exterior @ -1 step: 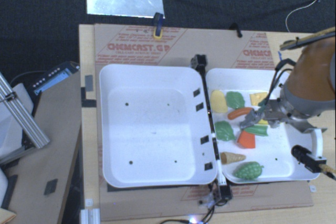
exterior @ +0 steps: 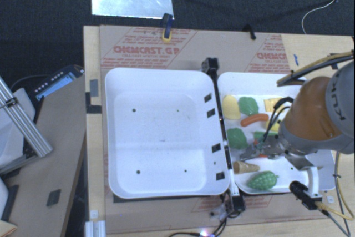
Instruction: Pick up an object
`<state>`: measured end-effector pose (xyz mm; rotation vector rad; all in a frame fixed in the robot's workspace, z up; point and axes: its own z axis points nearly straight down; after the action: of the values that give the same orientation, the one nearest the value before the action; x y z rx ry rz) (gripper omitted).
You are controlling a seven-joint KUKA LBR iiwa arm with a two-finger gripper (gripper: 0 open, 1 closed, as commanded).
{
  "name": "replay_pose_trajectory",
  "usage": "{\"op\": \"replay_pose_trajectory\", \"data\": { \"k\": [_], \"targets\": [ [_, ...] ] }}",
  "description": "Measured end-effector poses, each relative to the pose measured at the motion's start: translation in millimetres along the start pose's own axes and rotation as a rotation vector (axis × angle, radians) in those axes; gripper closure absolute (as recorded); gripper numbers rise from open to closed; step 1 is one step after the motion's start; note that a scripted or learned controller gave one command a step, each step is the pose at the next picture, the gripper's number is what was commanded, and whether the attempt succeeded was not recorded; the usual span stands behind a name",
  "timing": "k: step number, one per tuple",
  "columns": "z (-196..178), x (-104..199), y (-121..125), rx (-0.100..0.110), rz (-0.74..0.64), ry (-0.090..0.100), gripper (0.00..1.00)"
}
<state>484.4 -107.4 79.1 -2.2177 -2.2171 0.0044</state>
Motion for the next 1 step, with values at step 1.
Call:
{"op": "replay_pose_trajectory", "data": {
  "k": [1],
  "targets": [
    [-6.3,8.2,55.9,-0.012,-0.006,-0.003,0.00]
  ]
}}
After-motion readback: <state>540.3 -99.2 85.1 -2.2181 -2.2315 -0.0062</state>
